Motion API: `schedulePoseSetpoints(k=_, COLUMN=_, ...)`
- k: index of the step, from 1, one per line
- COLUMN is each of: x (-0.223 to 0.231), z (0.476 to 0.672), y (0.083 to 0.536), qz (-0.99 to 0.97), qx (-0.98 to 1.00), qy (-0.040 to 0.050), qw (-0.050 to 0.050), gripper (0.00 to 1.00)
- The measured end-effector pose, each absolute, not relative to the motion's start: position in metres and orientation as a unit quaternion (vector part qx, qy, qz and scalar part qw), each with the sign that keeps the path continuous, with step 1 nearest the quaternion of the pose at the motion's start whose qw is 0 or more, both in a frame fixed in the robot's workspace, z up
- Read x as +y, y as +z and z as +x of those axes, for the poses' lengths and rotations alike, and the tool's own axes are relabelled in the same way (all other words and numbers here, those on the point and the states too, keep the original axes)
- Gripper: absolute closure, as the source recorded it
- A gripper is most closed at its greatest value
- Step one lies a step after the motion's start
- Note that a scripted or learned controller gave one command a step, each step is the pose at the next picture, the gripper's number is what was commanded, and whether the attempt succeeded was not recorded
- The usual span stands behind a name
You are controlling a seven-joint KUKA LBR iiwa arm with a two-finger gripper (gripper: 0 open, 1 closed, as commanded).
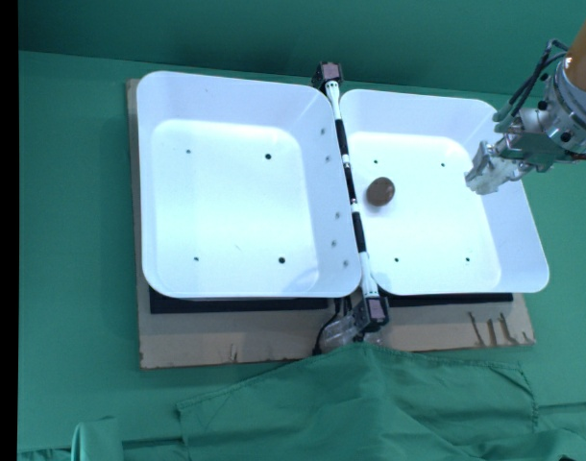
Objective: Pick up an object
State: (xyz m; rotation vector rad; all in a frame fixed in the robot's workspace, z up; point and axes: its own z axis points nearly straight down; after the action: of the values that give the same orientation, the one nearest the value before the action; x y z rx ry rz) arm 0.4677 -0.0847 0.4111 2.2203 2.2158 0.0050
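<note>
A small round brown object (380,191) lies on the floor of the right bin (504,248), close to the divider between the two bins. My gripper (485,176) hangs over the right bin's right-hand side, well to the right of the brown object and apart from it. I see nothing between its tips from this angle.
The left bin (178,113) sits beside the right one, with a black-and-white bar (349,185) along the seam. Both rest on a cardboard sheet (226,349) on green cloth. A fold of green cloth (370,401) lies in front.
</note>
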Motion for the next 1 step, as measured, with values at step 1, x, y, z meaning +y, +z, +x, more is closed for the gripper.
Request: schedulePoseSetpoints(k=1, x=-0.0744, z=0.4677, y=0.4360, qz=0.707, qx=0.707, qy=0.0022, qw=0.003, gripper=1.00)
